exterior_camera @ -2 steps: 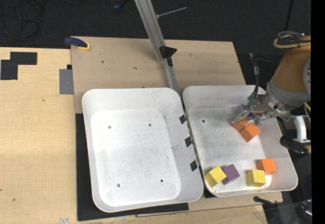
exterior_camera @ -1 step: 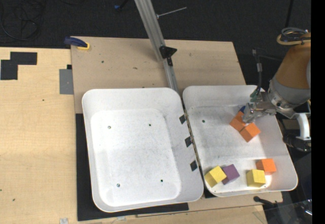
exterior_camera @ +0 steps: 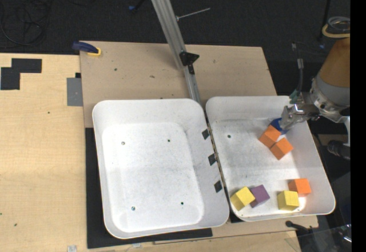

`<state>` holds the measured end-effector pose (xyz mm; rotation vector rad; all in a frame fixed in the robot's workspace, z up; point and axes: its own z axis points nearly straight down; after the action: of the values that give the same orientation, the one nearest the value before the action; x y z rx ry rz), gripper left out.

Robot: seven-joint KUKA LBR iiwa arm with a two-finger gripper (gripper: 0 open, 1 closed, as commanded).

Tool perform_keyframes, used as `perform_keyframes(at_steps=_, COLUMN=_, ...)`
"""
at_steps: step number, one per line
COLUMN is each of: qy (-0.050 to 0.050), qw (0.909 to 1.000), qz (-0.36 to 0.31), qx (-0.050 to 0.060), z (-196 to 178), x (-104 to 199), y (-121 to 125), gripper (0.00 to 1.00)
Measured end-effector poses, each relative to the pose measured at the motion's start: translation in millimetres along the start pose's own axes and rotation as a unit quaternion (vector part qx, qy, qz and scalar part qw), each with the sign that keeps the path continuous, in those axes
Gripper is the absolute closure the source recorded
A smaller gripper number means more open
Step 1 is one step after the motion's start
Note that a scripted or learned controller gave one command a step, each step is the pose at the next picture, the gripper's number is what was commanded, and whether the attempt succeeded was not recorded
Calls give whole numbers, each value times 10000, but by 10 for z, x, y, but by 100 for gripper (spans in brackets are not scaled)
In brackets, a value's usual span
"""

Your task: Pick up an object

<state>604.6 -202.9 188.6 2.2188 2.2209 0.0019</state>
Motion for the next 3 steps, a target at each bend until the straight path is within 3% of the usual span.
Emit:
perform_keyframes(at_steps=1, qy=-1, qw=10000, qz=-1, qx=-2, z=-410, x=-12, y=6, gripper=100)
perform_keyframes(at_steps=3, qy=18, qw=10000, qz=-16, qx=36, z=-238, x=930, y=-182, gripper=100)
